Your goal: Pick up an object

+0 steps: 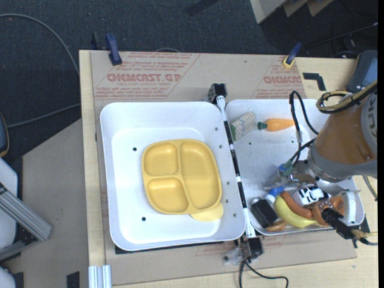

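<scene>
The right bin (pixel 255 161) holds the loose objects. An orange toy carrot (pixel 279 124) lies near its far wall, beside a small grey-green mesh piece (pixel 243 125). At the near edge a yellow banana (pixel 291 216), a black block (pixel 263 211), a blue piece (pixel 275 191) and orange pieces (pixel 332 209) lie in a heap. My gripper (pixel 307 193) is low over this heap, just behind the banana, under the grey arm and its orange band (pixel 345 140). The arm's body hides its tips.
The left bin (pixel 120 161) carries a yellow divided plate (pixel 180 177) with a pale yellow disc (pixel 209 213) under its near edge. A black divider strip (pixel 231 155) runs between the bins. Cables (pixel 303 119) loop above the right bin.
</scene>
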`<move>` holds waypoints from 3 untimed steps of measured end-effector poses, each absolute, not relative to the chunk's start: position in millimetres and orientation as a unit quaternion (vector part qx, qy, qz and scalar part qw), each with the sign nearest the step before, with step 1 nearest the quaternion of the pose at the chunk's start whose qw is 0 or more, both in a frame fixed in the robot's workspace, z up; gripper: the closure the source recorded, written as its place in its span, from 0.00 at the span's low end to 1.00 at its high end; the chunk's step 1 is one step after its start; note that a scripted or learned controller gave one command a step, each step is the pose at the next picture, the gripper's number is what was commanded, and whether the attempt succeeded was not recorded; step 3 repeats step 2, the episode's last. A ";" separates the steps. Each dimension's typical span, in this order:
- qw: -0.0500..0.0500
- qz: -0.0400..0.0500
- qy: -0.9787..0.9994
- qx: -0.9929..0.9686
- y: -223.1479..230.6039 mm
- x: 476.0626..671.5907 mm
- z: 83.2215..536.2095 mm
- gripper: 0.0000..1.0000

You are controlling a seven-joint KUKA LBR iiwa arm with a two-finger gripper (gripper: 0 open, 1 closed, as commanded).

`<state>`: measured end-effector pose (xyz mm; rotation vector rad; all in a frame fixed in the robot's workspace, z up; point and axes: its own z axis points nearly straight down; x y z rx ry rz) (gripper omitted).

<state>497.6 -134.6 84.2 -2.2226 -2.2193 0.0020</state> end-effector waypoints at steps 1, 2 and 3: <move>-0.001 -0.001 -0.707 -0.708 -133.6 498.5 94.2 1.00; 0.000 -0.001 -0.708 -0.706 -57.1 542.6 185.1 1.00; 0.000 -0.001 -0.708 -0.706 -57.1 542.6 185.1 1.00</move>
